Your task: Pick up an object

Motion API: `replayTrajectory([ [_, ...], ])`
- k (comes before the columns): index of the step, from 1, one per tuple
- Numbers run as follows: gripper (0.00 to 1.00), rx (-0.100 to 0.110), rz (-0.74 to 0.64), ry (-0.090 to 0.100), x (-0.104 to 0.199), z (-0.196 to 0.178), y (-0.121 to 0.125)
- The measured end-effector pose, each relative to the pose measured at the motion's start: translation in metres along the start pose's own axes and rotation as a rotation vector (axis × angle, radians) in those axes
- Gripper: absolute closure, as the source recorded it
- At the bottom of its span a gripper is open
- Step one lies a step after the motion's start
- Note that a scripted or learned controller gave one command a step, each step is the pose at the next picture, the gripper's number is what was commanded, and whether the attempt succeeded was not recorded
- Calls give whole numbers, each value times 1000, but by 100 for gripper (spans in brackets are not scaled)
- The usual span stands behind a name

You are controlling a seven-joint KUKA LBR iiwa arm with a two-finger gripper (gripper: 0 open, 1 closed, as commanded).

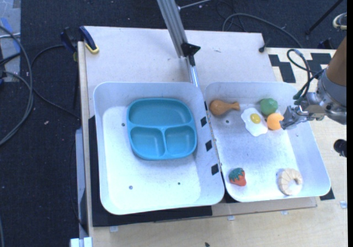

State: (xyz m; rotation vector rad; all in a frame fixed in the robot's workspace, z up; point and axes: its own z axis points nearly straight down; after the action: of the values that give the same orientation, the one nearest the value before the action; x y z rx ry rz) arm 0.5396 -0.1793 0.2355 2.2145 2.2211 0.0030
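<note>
Cables trail over dark carpet left of the pale wooden bench [138,47]. Its left white bin [110,185] carries 1 blue 3-compartment plastic tray [162,128]. The right white bin [309,157] scatters toy foods apart, likely for easy picking: brown drumstick [223,107], red strawberry [237,176], fried egg [254,122], green lump [268,106], pale croissant [289,181]. The gripper [287,121] sits against the orange ball [274,122]; a grasp cannot be told.
</note>
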Motion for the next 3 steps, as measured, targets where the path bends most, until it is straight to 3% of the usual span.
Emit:
replayTrajectory([
  [2,100,4,-4,2,112,18,30],
  [3,100,2,-4,3,162,4,46],
])
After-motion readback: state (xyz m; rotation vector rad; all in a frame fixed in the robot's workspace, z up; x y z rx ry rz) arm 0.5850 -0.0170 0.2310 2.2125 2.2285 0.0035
